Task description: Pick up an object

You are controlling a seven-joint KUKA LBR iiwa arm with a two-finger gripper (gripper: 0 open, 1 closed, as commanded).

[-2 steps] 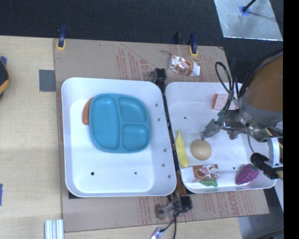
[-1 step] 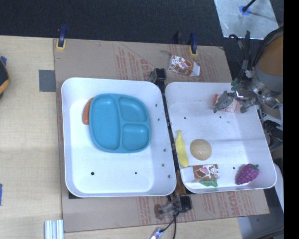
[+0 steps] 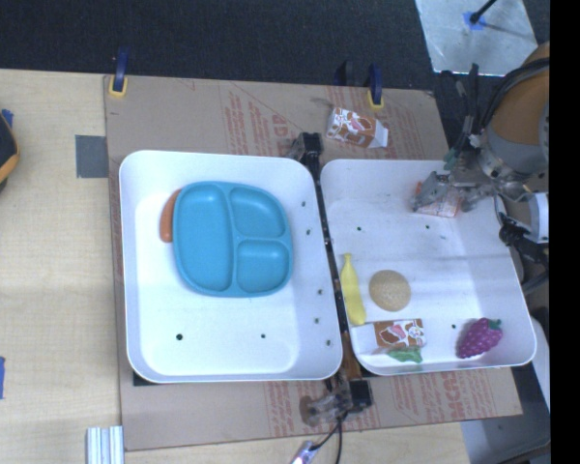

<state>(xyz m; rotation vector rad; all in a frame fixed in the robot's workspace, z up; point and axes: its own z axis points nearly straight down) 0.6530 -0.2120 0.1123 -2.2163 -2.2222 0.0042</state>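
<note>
Grapes [image 3: 478, 337] sit in my right bin's near corner, with a small printed packet [image 3: 400, 333] at the near wall and something green [image 3: 404, 355] tucked just under it. A round tan cookie [image 3: 390, 290] lies just behind the packet, and a yellow banana [image 3: 351, 289] runs along the wall between the bins. My gripper [image 3: 443, 197] is at the far end of the right bin [image 3: 522, 288], low over a small reddish-grey thing [image 3: 435, 204], probably a packet or toy; too blurred to name. I cannot tell if my fingers are apart or clamped.

Risk: that thing lies flat near the far wall, so my fingers could slide off it or hit the bin floor.

The left bin [image 3: 222, 356] has a blue divided plate [image 3: 234, 238] with an orange thing [image 3: 166, 218] poking out its left side. Another packet [image 3: 358, 128] lies outside, beyond the bins. Nothing blocks my reach.
</note>
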